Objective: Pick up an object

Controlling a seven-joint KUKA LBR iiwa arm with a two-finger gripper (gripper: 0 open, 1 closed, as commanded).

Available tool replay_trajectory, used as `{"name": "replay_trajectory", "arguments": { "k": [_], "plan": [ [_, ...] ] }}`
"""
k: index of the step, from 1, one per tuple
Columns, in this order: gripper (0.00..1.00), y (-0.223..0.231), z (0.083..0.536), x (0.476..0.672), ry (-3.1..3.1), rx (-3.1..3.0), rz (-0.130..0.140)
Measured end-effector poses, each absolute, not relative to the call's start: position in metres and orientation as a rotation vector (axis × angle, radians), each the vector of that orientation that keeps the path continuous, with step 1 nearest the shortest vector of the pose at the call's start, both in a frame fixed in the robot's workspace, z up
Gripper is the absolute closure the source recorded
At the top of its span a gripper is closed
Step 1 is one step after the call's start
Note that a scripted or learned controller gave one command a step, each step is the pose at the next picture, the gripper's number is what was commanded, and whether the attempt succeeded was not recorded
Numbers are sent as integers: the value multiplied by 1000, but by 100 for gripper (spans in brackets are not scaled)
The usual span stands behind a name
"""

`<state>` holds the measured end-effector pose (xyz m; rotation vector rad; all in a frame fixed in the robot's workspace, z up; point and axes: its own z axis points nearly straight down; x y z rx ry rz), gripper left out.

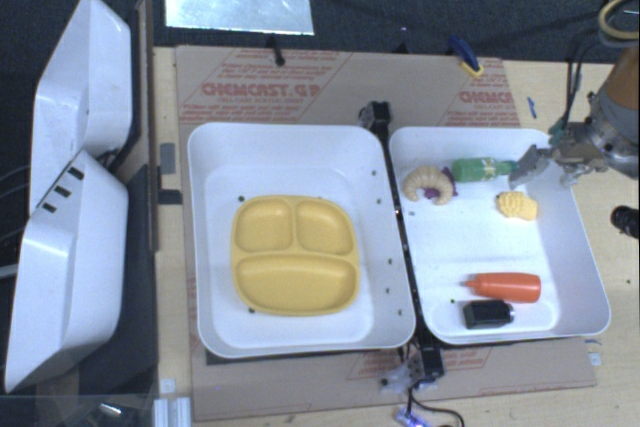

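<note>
Green bottle (482, 169): right bin (575, 255), far edge. Gripper (548, 167): just beside it, fingers spread, nothing between them.

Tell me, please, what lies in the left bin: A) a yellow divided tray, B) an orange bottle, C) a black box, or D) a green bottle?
A: the yellow tray with three compartments lies in the left bin, while the orange bottle, green bottle and black box all lie in the right bin.
</note>
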<state>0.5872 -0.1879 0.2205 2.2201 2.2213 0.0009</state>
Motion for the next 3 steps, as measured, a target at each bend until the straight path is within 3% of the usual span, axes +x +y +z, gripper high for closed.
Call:
{"name": "replay_trajectory", "arguments": {
  "k": [2, 3],
  "plan": [
    [0, -119, 327, 617, 2224, 2212, 7],
    [100, -121, 335, 616, 2222, 2218, 2]
  ]
}}
